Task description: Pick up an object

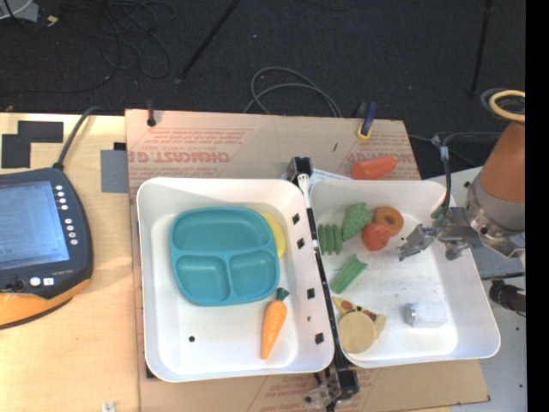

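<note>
My gripper (415, 241) hangs over the right bin (472, 316), near its right wall, with the arm (506, 178) coming in from the right. Just left of it lie a red tomato (375, 237) and an orange round piece (389, 219). Further left are a green leafy piece (355, 221), a green pod (329, 238) and a green bean (348, 274). Toward the front of the same bin sit a tan round cookie (357, 331) and a small grey-white block (425, 315). Nothing shows in the gripper's grasp.
The left bin (159, 333) holds a teal divided plate (225, 255), a yellow piece (276, 233) behind it and an orange carrot (273, 324). A red pepper (373, 167) lies on the cardboard behind the right bin. A tablet (34, 230) rests at far left.
</note>
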